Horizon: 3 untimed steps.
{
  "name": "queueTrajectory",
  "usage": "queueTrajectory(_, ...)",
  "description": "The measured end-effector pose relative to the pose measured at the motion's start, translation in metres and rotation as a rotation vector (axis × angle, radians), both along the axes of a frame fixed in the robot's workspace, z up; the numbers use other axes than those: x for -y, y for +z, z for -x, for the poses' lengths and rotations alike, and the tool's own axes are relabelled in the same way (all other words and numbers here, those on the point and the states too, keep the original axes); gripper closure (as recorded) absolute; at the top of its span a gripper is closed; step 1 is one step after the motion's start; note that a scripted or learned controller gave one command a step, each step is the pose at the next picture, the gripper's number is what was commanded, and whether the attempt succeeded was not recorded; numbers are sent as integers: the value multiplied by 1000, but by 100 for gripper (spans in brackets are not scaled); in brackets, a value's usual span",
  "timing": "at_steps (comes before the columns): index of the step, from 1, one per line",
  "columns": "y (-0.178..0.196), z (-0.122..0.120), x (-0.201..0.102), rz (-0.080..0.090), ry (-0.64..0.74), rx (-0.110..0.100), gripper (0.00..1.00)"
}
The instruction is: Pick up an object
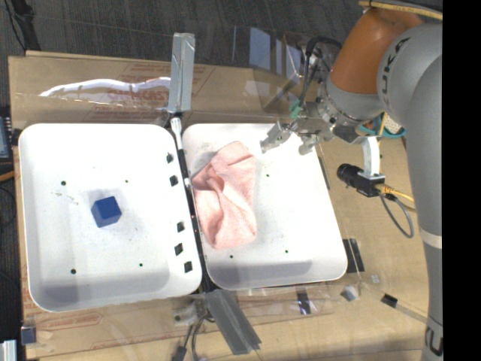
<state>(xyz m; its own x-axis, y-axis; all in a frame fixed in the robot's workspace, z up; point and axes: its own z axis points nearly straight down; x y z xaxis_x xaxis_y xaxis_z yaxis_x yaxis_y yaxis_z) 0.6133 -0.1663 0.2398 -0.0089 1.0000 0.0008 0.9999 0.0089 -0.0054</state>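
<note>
Where brown counter meets dark floor, two white bins sit side by side. Left bin holds small blue cube. Right bin holds crumpled pink cloth along its left side. Gripper hovers over right bin's upper edge, fingers spread, nothing between them, cloth just left and below.

Big grey arm down the right of the frame, with a fat orange band upper right and dark KUKA lettering beside it. Small silvery metal gripper, black cables looping above it, and a black cylinder clipped on a white bracket underneath.
</note>
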Motion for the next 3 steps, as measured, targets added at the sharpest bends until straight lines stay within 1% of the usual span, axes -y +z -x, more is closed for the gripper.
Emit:
queueTrajectory(1, -147, -28, -44, 0, 308, 5, 0)
queueTrajectory(2, -137, -28, -44, 0, 310, 4, 100)
queueTrajectory(3, -47, -44, -98, 0, 637, 6, 100)
